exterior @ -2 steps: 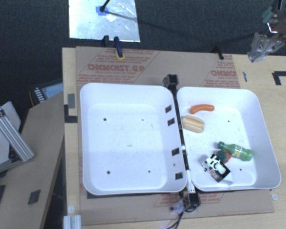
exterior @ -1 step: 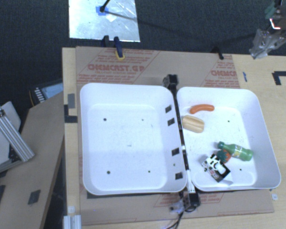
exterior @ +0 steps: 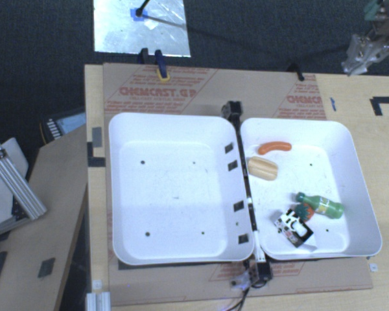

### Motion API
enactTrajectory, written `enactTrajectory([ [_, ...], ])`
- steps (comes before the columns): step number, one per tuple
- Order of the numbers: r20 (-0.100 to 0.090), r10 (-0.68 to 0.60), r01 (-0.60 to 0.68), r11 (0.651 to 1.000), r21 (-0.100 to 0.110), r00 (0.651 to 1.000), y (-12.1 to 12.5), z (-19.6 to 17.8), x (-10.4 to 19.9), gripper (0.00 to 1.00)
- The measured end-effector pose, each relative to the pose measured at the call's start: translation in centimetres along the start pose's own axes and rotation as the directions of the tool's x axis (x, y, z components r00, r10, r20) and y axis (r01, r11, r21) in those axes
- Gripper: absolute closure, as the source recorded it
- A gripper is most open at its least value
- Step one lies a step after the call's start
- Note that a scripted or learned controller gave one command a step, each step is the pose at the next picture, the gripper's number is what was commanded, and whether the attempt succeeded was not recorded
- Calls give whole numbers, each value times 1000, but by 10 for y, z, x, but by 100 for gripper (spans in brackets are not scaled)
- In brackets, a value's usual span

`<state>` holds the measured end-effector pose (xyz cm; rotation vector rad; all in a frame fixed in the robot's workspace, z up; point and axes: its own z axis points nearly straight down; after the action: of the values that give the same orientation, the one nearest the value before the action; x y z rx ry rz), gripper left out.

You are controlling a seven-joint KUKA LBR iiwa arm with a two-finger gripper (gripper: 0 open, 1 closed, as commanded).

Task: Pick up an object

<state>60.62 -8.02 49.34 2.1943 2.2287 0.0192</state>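
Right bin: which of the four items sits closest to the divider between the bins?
The tan bun. It lies almost against the divider, while the orange sausage, green bottle and black-and-white item sit further right.

A single fixed camera hangs above the bench and looks down at a slant, set far enough back to take in both shallow white plastic bins, the left-hand one (exterior: 168,186) and the right-hand one (exterior: 324,173), along with the tan cardboard sheet printed with red lettering (exterior: 181,86) that lies under them. The far edge of the bench sits toward the top of the frame, where dark carpeted floor (exterior: 39,37) and a shiny square metal plate (exterior: 141,17) are visible beyond it. The near edge of the bench runs close to the bottom of the frame.
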Motion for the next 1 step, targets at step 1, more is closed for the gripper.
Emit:
enactTrajectory([
  [1, 0, -3, 3, 1000, -4, 1000, 1, -11, 0, 100],
])
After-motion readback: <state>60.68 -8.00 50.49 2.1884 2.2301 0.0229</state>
